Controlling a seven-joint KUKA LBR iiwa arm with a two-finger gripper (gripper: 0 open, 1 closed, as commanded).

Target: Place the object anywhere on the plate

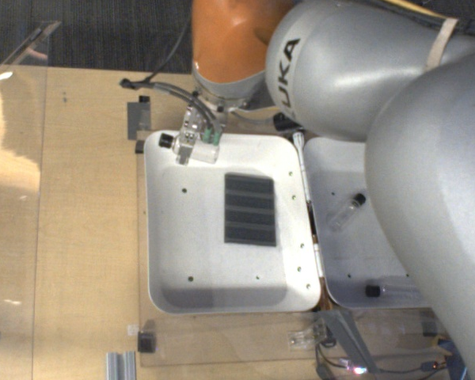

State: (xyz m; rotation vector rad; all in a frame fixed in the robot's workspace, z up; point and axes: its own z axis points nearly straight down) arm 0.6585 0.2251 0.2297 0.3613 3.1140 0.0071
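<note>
Looming closest to the lens, the bulky grey arm (412, 117) with its orange band (229, 26) fills the upper right of the frame and sweeps down the right side, covering much of the right-hand shallow white bin (356, 283). Its wrist ends near the upper left corner of the left-hand shallow white bin (222, 295), where the small metal gripper (196, 145) hangs over the bin's rim with a touch of green on its body; whether the jaws are apart or together cannot be told from this angle, and nothing can be seen between them. Near the middle of the left bin lies a dark grey rectangular ribbed plate (250, 210), flat on the bin floor and well apart from the gripper. In the right bin, just beside the divider between the two bins, a small clear tube-like object with a dark cap (348, 208) lies tilted on the white floor, and another clear cylinder with a black end (392, 290) lies near the bin's lower edge; which of them is the task's thing cannot be told, and neither touches the plate. Both bins sit on the pale wooden surface (63, 236), with black cables (154, 87) trailing toward the wrist at the upper left.
</note>
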